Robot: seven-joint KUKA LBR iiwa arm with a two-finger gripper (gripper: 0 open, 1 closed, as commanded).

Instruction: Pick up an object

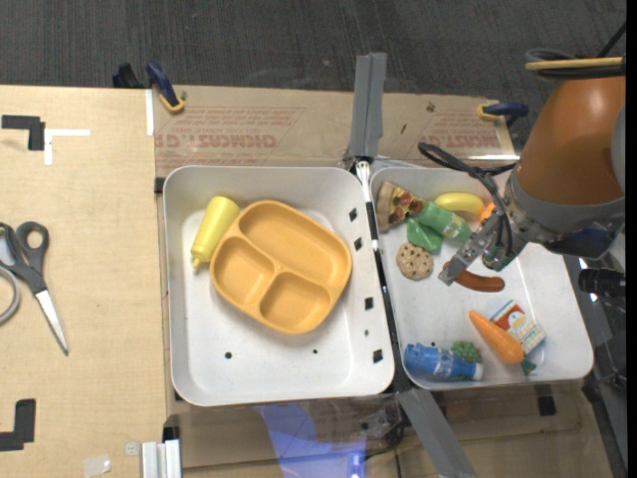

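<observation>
We see the left bin with an orange tray and a yellow bottle. In the right bin the gripper hangs low — whether it is open or closed we cannot tell. The sausage lies just under it, long axis left-right, touching or nearly. The carrot points up-left, nearer us.
</observation>
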